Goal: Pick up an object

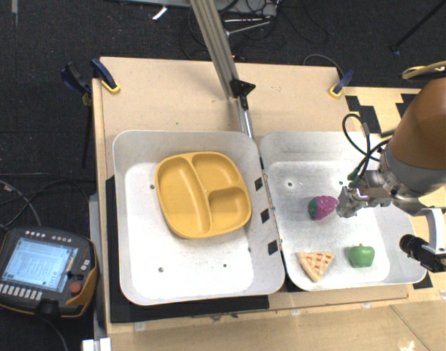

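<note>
In the right bin (296, 159) lie three small toys. A purple grape bunch (322, 208) sits near the middle, a green pepper (361, 255) toward the front right, and a tan pizza slice (315, 264) at the front. My gripper (346, 205) hangs just to the right of the grapes, close beside them. Its fingertips are dark and small against the bin, so their gap is unclear. Nothing is visibly held between them.
The left bin (135, 218) holds a yellow divided plate (204, 194). A metal pole (216, 39) slants down to the seam between the bins. A teach pendant (40, 269) lies on the floor at the left. Cables loop near the arm's wrist (362, 148).
</note>
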### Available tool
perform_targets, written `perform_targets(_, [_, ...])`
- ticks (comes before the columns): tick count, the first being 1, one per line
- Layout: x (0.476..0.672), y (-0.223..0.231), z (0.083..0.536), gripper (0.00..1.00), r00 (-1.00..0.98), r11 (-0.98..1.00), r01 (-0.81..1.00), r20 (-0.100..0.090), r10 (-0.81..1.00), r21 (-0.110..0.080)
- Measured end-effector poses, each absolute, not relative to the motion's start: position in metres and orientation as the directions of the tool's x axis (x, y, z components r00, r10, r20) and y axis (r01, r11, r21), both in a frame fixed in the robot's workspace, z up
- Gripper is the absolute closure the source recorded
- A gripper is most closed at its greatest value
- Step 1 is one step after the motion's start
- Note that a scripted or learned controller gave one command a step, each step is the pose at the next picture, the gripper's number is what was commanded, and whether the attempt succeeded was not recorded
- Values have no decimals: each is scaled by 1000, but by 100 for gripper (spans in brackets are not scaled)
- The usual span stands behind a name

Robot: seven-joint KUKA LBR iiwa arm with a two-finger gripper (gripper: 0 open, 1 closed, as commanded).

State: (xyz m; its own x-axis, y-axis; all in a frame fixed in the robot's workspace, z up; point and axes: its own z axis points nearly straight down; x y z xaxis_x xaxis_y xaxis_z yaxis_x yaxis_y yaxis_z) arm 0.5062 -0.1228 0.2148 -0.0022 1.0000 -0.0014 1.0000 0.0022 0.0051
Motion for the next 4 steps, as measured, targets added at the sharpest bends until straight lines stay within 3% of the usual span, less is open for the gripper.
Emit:
perform_targets(1, [507,-123,239,100,-2,2,1000,-1,1000,1])
perform_targets(4, [499,33,216,100,-8,8,1000,2,1000,-2])
